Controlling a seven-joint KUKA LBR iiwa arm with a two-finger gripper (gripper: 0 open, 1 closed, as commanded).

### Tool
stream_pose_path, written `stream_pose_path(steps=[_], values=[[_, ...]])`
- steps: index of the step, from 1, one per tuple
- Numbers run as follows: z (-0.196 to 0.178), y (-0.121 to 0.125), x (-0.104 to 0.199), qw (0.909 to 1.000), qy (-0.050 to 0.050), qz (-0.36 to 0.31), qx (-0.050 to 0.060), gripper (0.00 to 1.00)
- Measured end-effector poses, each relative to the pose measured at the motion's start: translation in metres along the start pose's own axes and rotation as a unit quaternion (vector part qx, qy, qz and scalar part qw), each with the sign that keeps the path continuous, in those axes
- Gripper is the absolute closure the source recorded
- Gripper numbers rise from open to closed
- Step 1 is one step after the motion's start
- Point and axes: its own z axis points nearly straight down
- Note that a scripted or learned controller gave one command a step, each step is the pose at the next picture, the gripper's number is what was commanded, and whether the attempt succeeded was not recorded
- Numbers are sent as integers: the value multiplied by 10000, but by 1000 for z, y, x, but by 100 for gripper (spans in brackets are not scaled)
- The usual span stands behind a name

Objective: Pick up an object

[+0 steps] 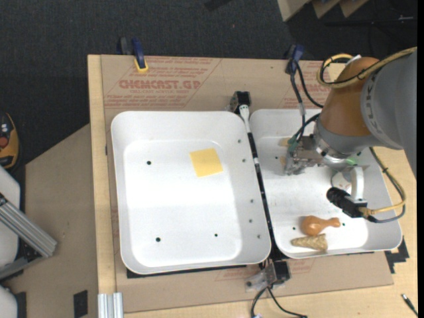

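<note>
A flat yellow square piece (pixel 206 162) lies in the left bin (pixel 132 177), toward its upper middle. In the right bin (pixel 285 204), near its front edge, rest an orange drumstick-shaped toy (pixel 319 224) and a tan cone-shaped piece (pixel 310 242) just below it. My gripper (pixel 293 161) hangs low over the upper left part of the right bin, well above the two toys in the picture. A small tan thing (pixel 286 142) peeks out beside the gripper body; what it is I cannot make out.
The grey arm with its orange band (pixel 351 105) covers the upper right of the right bin. Cables (pixel 371 211) loop across that bin's right side. A black divider clamp (pixel 242 102) and blue clamps (pixel 138 50) hold the brown board at the back.
</note>
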Motion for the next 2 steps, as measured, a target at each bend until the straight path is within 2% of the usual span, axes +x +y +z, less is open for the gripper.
stream_pose_path(steps=[1,2], values=[[-96,91,44,10000,-1,-37,-70,100],[-264,88,88,10000,9,-33,-85,100]])
